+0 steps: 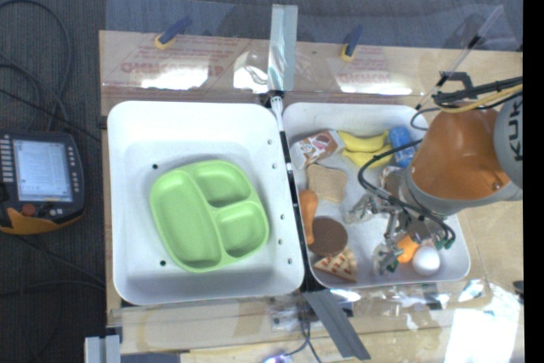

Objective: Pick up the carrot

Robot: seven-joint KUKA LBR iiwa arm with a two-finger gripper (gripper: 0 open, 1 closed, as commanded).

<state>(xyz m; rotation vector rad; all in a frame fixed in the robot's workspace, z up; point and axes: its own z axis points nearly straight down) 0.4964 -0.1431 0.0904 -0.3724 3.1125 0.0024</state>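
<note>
Two bins share the counter as the gripper [393, 255], finger state unclear, hovers over the carrot [408, 248] at the right bin's [374, 110] near-right, where the adjacent egg [427, 260] risks deflecting the grasp.

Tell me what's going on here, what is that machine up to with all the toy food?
A robot arm is reaching into the right bin, which holds toy food: a banana, a pizza slice, a brown cookie, a white egg. Its tool hangs low near the bin's front corner, beside something small and orange. An orange carrot-like piece lies against the divider, untouched. The left bin holds a green divided plate.
</note>
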